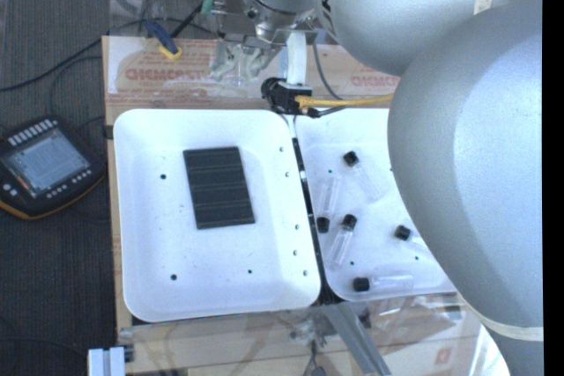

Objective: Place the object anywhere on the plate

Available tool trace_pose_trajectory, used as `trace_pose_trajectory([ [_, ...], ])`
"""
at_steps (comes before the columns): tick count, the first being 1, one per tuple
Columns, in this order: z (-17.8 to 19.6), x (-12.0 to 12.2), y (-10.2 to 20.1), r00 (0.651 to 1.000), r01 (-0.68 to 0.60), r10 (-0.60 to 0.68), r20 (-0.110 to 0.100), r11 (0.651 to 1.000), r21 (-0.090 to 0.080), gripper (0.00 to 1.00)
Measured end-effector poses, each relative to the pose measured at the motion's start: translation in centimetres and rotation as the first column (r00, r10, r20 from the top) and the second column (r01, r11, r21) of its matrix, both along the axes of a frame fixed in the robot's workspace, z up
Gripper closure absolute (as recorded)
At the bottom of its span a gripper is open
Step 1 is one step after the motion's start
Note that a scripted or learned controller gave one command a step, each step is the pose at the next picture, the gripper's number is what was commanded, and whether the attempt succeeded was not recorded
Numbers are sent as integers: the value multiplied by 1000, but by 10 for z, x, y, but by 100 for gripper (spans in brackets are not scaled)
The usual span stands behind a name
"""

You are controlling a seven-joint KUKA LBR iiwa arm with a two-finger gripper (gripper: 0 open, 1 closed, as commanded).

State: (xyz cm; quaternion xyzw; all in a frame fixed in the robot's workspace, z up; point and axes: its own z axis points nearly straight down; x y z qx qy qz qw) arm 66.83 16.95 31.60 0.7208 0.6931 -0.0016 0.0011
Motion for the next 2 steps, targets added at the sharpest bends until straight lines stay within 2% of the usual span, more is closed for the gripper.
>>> trace_pose_trajectory([
  [1, -5, 0, 64, 974, -226, 226, -1, 974, 1, 100],
  [2, 5, -52, 57, 794, -608, 608, -1, 794, 4, 100],
])
